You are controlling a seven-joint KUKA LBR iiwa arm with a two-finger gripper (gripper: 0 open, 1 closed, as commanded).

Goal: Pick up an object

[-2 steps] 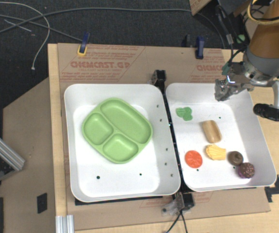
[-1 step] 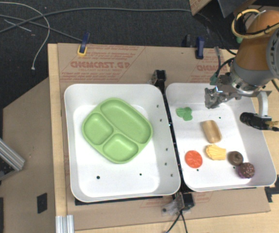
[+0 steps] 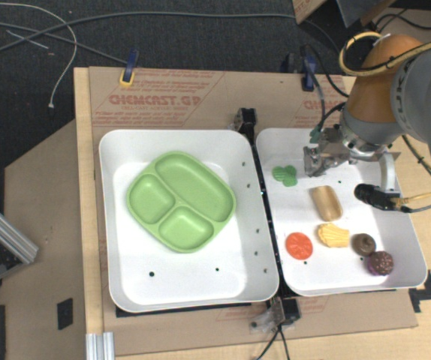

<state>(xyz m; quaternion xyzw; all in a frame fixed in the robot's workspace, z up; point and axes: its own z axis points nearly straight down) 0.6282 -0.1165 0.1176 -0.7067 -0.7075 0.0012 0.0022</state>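
White plastic all round here: two shallow bins side by side on the cardboard-topped bench (image 3: 163, 96). Left bin (image 3: 125, 276) first, the one well away from the jaws, and it carries the biggest item on show, a green divided plate (image 3: 182, 199) with three compartments, lying flat near the middle.

Over to the right bin (image 3: 407, 235), and that is where the arm (image 3: 396, 88) is, grey with its orange band, reaching in over the far end. The gripper (image 3: 322, 160) sits low at that far-left part of the bin. Are the jaws spread or pressed together? I cannot tell, the wrist hides them from up here, and nothing shows between them.

Now the candidates for picking, working down in size. A tan, bread-like cylinder (image 3: 326, 202) lies just on the near side of the jaws, apart from them. A yellow ridged piece (image 3: 335, 235) sits beyond that, nearer the camera. An orange-red round piece (image 3: 299, 246) rests left of the yellow one, close beside it. A small green piece (image 3: 284, 175) is just to the left of the jaws, the closest thing to them. A brown ring-shaped piece (image 3: 363, 244) and a dark purple lump (image 3: 381, 262) lie farthest from the jaws, toward the bin's near right corner, almost touching each other.
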